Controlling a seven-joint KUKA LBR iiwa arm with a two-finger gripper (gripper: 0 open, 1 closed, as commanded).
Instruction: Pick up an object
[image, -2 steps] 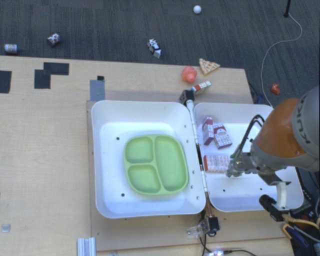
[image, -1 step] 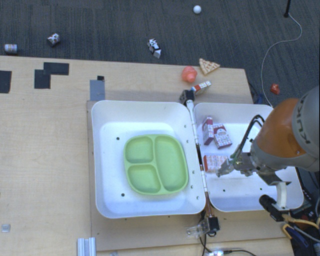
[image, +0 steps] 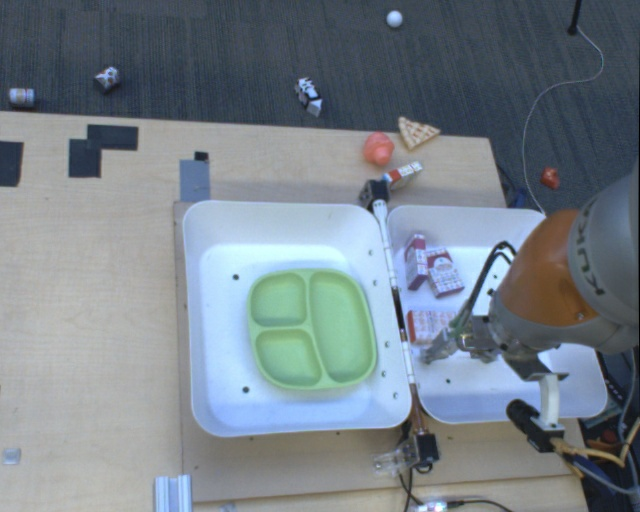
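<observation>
The gripper (image: 440, 347) hangs low in the right bin (image: 470, 400) beside a small red-and-white packet (image: 428, 324); whether anything is grasped cannot be told, so nothing counts as picked yet.

A divided plate (image: 312, 329) lay in the left bin (image: 215, 330); small cartons (image: 431, 270) lay in the right bin (image: 480, 400), near the bins' shared edge.

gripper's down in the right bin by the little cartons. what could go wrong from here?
1. The gripper sits at the edge of the lowest carton, close to the right bin's left wall; it may clip the wall or nudge the carton instead of grasping it.
2. The two upper cartons lie touching, so a grasp there could drag both.
</observation>
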